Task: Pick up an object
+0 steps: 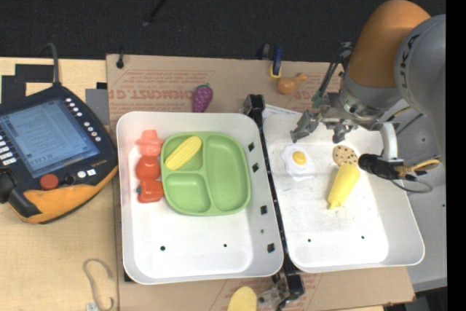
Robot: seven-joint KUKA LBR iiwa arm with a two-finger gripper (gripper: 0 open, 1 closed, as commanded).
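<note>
Fried egg toy [298, 158] | right bin [393, 247], upper left area | gripper [320, 127] spread apart, holding nothing, hovering just above-right | egg lies down-left of fingertips, nearer than yellow bottle [343, 185]

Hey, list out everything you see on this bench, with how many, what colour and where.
Bins: two, white, side by side.
Divided plate: one, green, left bin.
Corn cob: one, yellow, in the plate's upper-left compartment.
Toy figure: one, red and pink, left of the plate.
Fried egg: one, white and yellow, right bin.
Cookie: one, tan with dark chips, right bin.
Bottle: one, yellow, right bin below the cookie.
Grapes: one bunch, purple, behind the left bin.
Duck-like toy: one, orange, behind the right bin.
Control pendant: one, grey and orange, far left.
Arm: one, grey with orange band, right.
Hand: one, dark, above the right bin's back edge.
</note>
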